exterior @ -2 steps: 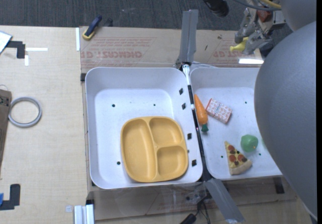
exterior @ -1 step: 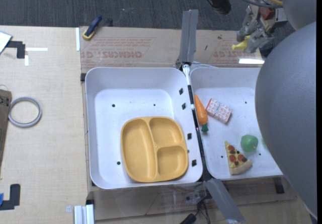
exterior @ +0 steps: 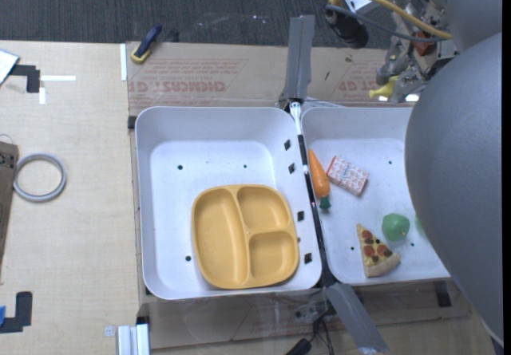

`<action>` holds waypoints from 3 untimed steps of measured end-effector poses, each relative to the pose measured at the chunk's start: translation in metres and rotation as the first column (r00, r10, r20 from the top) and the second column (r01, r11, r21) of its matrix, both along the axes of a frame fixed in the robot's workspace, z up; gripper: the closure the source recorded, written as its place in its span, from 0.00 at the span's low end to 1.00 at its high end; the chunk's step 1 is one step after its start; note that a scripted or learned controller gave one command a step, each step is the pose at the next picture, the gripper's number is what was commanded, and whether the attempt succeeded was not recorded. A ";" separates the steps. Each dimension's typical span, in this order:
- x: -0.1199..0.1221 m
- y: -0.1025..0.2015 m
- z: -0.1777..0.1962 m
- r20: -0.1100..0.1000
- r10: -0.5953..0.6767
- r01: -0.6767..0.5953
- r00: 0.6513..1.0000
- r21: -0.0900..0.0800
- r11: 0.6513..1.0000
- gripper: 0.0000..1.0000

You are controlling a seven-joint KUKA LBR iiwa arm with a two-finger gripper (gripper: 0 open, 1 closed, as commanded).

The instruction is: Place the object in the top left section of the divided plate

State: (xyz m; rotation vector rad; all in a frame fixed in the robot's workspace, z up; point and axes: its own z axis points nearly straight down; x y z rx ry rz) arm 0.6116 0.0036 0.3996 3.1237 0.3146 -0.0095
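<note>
A yellow divided plate (exterior: 243,235) lies in the left bin (exterior: 160,146), towards its front. It has one long section on the left and two smaller sections on the right, all bare. In the right bin (exterior: 375,150) lie an orange carrot (exterior: 318,175), a pink and white box (exterior: 347,175), a pizza slice (exterior: 375,250) and a green round piece (exterior: 395,226). My gripper (exterior: 397,80) hangs over the back rim of the right bin, far from the plate. A small yellow bit (exterior: 380,92) shows at its tip, and I cannot tell what it is.
The arm's broad grey body (exterior: 467,186) covers the right bin's right side. A grey divider post (exterior: 299,58) stands between the bins at the back. Cardboard (exterior: 215,74) lies behind them. A tape roll (exterior: 38,177) sits on the bench at left, and a blue and yellow tool (exterior: 146,43) at the back.
</note>
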 end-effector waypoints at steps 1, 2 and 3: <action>0.000 0.000 0.007 -0.005 0.004 -0.004 1.000 -0.003 1.000 1.00; 0.001 0.001 0.015 -0.009 0.007 -0.007 1.000 -0.006 1.000 1.00; 0.001 0.001 0.022 -0.014 0.010 -0.010 1.000 -0.008 1.000 1.00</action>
